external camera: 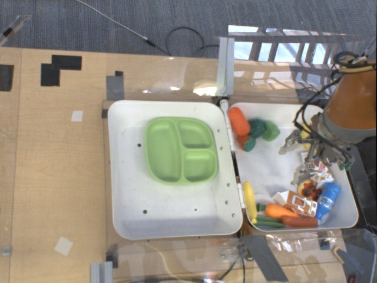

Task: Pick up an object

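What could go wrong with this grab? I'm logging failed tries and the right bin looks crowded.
1. The gripper hangs over a tight heap near the blue bottle; it may close on several items or none.
2. The heap crowds the right bin wall, so fingers may strike the rim.
3. Loose black cables by the wrist could snag.

grey carpet floor, perhaps wooden bench

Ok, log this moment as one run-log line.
arm: over right bin | gripper: above toy pile, nothing seen held | green plate: in left bin | pick: not yet done
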Controlling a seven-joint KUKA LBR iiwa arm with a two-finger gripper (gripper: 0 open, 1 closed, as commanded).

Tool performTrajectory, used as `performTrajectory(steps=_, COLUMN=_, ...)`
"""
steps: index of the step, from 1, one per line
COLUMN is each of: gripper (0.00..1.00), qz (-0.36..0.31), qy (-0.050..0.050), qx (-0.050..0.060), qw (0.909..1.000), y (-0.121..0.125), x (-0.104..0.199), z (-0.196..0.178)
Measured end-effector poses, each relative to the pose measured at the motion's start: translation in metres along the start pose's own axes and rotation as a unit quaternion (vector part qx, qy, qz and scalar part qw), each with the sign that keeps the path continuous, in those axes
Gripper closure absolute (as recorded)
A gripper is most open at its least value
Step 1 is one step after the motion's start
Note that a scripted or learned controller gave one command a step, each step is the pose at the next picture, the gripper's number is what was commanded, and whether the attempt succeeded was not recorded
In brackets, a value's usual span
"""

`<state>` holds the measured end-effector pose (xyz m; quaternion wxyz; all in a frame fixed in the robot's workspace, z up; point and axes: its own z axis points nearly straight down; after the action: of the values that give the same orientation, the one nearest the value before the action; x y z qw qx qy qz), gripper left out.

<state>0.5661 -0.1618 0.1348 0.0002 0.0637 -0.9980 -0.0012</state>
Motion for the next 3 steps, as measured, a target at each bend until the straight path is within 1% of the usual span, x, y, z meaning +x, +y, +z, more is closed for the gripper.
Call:
performTrajectory(steps=1, gripper=0.00, qz=0.021, qy=-0.004, qx=0.000, qw=0.9998, y=0.054, x=-0.057, z=0.042)
performTrajectory(steps=2, gripper=0.00, qz=0.013, qy=-0.003, qx=0.003, qw=0.9999, y=-0.001, x=-0.105, z=0.046)
performTrajectory(steps=3, gripper=0.00, qz=0.029, qy=-0.005, qx=0.002, qw=0.9996, y=-0.050, x=-0.046, z=0.047)
